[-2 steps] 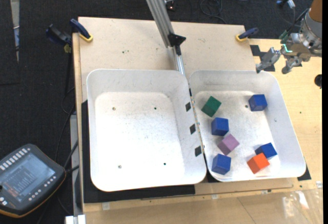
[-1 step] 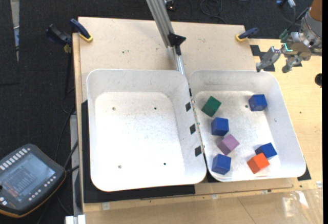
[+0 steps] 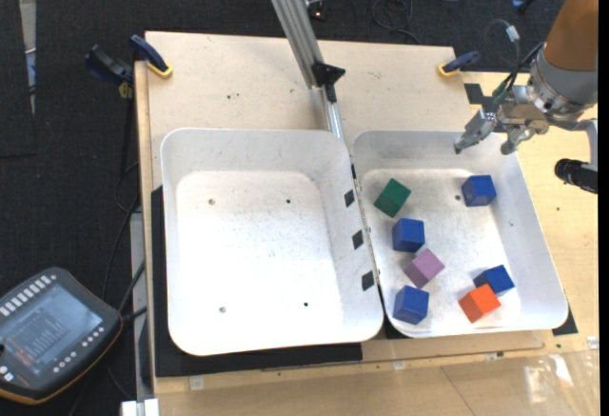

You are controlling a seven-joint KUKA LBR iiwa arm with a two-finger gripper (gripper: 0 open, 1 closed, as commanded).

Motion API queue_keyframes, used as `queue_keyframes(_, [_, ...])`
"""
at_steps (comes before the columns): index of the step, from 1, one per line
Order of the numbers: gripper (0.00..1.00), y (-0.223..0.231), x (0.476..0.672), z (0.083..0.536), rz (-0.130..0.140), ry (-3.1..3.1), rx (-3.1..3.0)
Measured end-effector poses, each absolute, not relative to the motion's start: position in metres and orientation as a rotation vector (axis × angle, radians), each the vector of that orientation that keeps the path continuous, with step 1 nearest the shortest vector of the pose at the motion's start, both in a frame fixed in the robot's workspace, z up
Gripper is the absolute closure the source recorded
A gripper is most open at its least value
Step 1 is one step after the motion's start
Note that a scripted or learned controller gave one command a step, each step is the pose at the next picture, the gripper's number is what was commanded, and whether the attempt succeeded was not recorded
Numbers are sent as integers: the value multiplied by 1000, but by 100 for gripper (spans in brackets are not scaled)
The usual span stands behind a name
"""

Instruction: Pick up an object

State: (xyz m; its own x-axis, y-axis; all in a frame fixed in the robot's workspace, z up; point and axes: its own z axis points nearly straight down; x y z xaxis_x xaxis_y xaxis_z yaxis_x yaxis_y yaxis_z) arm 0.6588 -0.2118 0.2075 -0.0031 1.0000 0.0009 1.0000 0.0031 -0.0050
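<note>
The gripper [image 3: 487, 140] hangs over the far right corner of the right bin [image 3: 533, 243], and its two fingers [image 3: 469, 140] are spread apart with nothing between them. The grey arm [image 3: 569, 71] with its orange band comes in from the right, above that bin's far edge. All the blocks lie inside the right bin. A blue block [image 3: 479, 190] sits closest to the gripper, just below it near the bin's far side. A green block [image 3: 391, 197] lies by the bin's left wall, tipped a little. Just below the green block is another blue block [image 3: 408, 234], and a light purple block [image 3: 424, 266] lies right next to that one, a bit nearer the front. A third blue block [image 3: 411, 304] sits close to the bin's front left rim. Near the bin's front right side, an orange block [image 3: 479, 302] touches a fourth blue block [image 3: 495, 280]. The left bin [image 3: 190, 167] lies side by side with the right bin, and their edges meet in the middle of the bench [image 3: 247, 71].
</note>
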Motion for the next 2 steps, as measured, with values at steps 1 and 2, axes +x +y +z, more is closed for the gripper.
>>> queue_keyframes(1, [0, -218, 665, 156, 5, -2220, -2217])
queue_keyframes(2, [0, -212, 671, 108, 4, -2223, -2215])
